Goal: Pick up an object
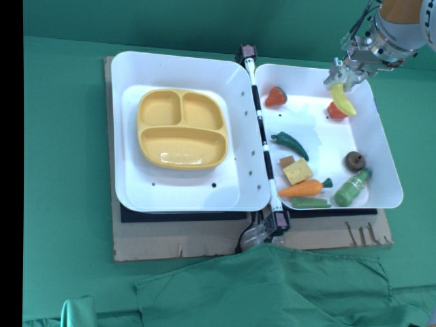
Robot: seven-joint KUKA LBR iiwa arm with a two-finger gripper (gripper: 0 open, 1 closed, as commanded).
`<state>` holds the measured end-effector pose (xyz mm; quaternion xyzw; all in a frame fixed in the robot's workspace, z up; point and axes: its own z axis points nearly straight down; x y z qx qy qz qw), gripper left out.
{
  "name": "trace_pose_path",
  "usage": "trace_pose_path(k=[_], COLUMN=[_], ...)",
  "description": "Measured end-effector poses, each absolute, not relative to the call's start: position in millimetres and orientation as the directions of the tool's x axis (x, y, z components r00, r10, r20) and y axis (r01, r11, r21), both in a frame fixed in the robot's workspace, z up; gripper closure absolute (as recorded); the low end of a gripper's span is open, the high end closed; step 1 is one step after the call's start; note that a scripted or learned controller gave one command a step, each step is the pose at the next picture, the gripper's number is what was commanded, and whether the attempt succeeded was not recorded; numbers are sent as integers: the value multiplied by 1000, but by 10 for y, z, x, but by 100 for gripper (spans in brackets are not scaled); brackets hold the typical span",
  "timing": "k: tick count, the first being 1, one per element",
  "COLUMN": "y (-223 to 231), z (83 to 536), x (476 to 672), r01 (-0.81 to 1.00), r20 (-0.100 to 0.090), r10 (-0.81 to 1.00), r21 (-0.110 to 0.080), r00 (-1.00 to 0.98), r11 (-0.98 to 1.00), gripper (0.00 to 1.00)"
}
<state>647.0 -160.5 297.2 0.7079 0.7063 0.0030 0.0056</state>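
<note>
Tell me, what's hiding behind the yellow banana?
A red toy pokes out from behind the banana, which hangs from the gripper above the right bin. The banana covers part of it, so its kind is unclear.

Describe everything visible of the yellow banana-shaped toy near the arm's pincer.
The curved yellow toy banana, smooth like plastic, hangs tip-down at a slant from the grey metal pincer, its upper end between the fingers. It sits above the far right part of the right shallow white bin, its lower tip overlapping a small red round toy in the view. Whether it touches that toy cannot be told. It looks whole.
</note>
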Motion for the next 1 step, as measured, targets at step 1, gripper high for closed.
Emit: trace_pose_path(k=[1], y=[-1712], z=[3530], x=[6453], r01=[1000], r20=[-4], r10=[1000], r21=[11], r00=[3], r11=[-3], gripper=[100])
